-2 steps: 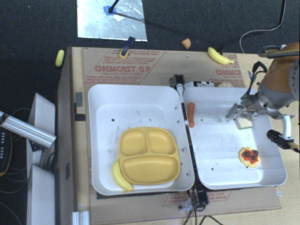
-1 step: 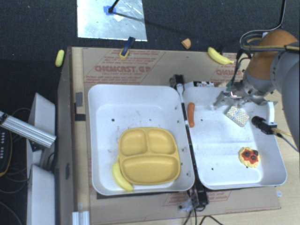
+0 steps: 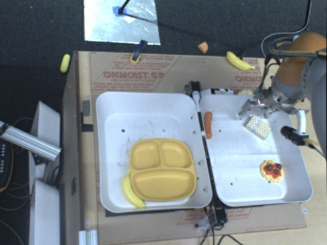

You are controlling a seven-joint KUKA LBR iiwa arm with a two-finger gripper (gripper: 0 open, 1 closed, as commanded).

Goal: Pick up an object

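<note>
White patterned block (image 3: 258,127) just below the tool (image 3: 257,107), tool's grip state impossible to tell.

A brown cardboard sheet (image 3: 153,70) with red print covers the bench. Beyond it, toward 11 o'clock, a silvery sheet (image 3: 122,14) lies on dark carpet with a scrap of blue tape (image 3: 121,10) on it. A blue and yellow clamp (image 3: 138,51) sits at the cardboard's far edge. At 1 o'clock lie a yellow banana (image 3: 239,61) and a small orange piece (image 3: 203,47). A small yellow item (image 3: 65,63) lies at 10 o'clock. A metal bar (image 3: 30,140) slants at 9 o'clock.
</note>
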